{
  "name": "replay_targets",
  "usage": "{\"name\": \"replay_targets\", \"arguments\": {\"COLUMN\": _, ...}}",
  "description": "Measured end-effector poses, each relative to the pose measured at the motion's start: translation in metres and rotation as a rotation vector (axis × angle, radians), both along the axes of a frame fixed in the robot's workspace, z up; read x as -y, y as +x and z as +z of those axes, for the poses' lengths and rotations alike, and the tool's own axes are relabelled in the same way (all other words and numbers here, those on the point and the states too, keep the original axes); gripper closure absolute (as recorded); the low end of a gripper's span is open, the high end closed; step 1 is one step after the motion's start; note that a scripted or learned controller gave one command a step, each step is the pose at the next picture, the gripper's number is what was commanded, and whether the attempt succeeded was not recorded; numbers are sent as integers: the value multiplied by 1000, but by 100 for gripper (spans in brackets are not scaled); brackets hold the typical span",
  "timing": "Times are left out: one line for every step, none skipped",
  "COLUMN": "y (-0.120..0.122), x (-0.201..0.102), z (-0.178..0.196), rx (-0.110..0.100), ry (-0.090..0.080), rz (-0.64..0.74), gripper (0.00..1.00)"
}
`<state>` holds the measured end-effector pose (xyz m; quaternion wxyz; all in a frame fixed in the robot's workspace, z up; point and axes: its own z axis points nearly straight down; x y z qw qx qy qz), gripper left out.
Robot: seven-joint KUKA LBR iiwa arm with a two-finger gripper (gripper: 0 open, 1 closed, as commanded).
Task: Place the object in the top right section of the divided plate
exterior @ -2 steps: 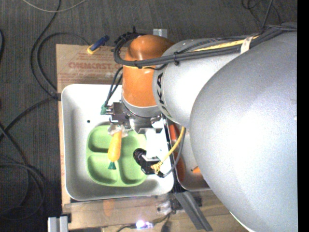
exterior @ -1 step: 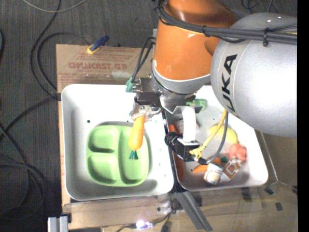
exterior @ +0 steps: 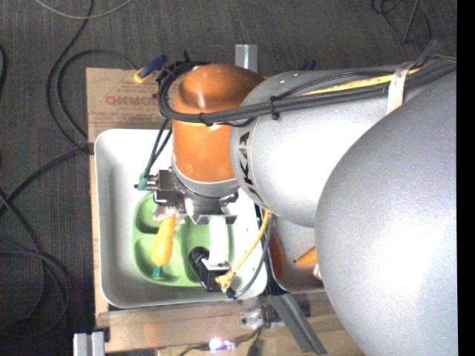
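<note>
While the grey KUKA arm [exterior: 356, 199] fills most of the right and centre of the camera view, its orange band [exterior: 211, 121] sits over the upper middle of the left white bin [exterior: 119, 199], with a bundle of black cables [exterior: 215, 110] looped across it. Below that band the wrist leads down to the gripper [exterior: 200, 213], which hangs over the green divided plate [exterior: 145, 243] lying in the lower half of this bin. Whether the fingers are spread or closed cannot be told from here, since the wrist housing hides them, and nothing is visibly clamped between them. To the right, partly under the arm, a second bin [exterior: 293, 273] shows an orange object [exterior: 306, 258] against its inner wall. Under both bins lies a brown cardboard sheet [exterior: 122, 99] with red print. On the plate, a yellow-orange carrot-like toy [exterior: 163, 242] lies lengthwise in the left compartment, its upper end just below the gripper body and its green tip near the plate's lower rim. A yellow cable [exterior: 252, 247] curves down beside the plate's right side, ending near a black connector [exterior: 202, 262].
</note>
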<state>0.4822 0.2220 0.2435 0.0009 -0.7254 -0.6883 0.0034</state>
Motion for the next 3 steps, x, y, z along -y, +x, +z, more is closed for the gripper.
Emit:
{"name": "replay_targets", "arguments": {"y": 100, "x": 32, "z": -42, "rx": 2, "ry": -2, "rz": 34, "gripper": 100}}
{"name": "replay_targets", "arguments": {"y": 100, "x": 32, "z": -42, "rx": 2, "ry": -3, "rz": 35, "gripper": 0}}
{"name": "replay_targets", "arguments": {"y": 100, "x": 32, "z": -42, "rx": 2, "ry": -3, "rz": 35, "gripper": 0}}
